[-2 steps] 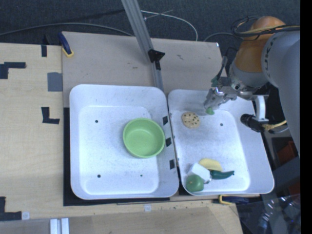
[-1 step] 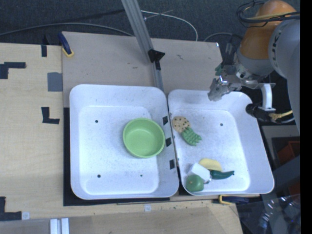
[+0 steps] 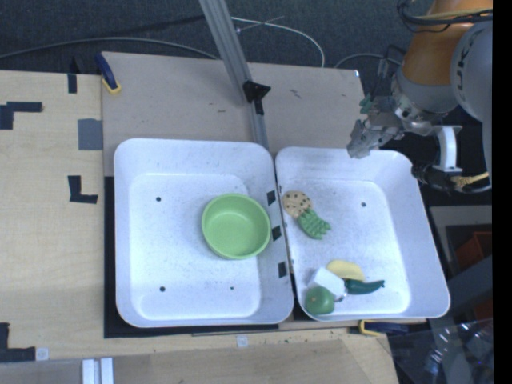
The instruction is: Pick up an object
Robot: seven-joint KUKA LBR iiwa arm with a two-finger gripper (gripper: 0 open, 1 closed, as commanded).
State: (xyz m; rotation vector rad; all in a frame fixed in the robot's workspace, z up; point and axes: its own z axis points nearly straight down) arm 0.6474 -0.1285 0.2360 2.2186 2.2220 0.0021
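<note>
The right bin [image 3: 416, 238] holds a tan speckled cookie-like piece [image 3: 295, 203] joined to a green ridged toy [image 3: 314, 225] near its left wall. At its front lie a yellow piece [image 3: 346, 270], a white block [image 3: 326, 281], a green ball [image 3: 320, 301] and a dark green pepper-shaped toy [image 3: 366, 286]. A green bowl [image 3: 235, 226] sits in the left bin [image 3: 144, 214]. My gripper [image 3: 360, 144] hangs over the right bin's far rim, well away from all the objects, with nothing seen between its fingers.
A slanted metal post [image 3: 232, 46] rises behind the seam between the bins. Cables [image 3: 288, 34] trail over the board behind. The arm [image 3: 440, 54] comes in from the upper right. The bench edge runs along the front.
</note>
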